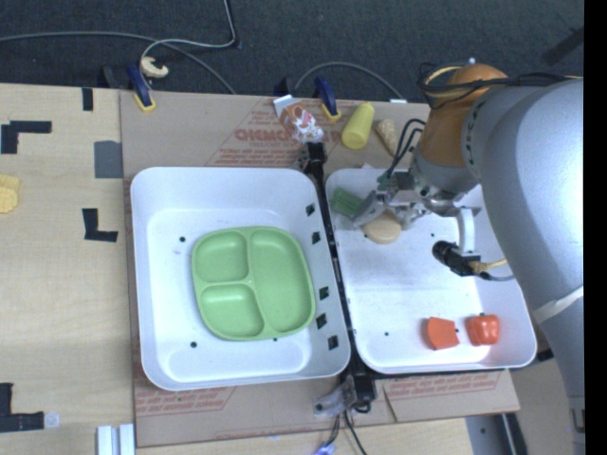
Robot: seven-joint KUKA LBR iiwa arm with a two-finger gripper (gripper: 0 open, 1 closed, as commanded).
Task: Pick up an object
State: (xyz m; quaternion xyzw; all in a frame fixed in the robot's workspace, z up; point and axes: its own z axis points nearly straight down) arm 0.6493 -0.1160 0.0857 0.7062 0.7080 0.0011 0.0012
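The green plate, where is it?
The green plate lies in the middle of the left bin in the camera view, across the divider from the right bin with its two orange toys.

A single fixed camera is looking down on the bench from above at a slight slant, far enough back to be taking in both white bins whole. The left bin (152, 254) is sitting in the middle of the frame and the right bin (398, 349) is lying toward the lower right, while a strip of dark floor (285, 8) is running across the top edge, so the view is facing away toward the bench's far side. The grey arm (541, 188) is looming large at the right edge, being nearest the lens.
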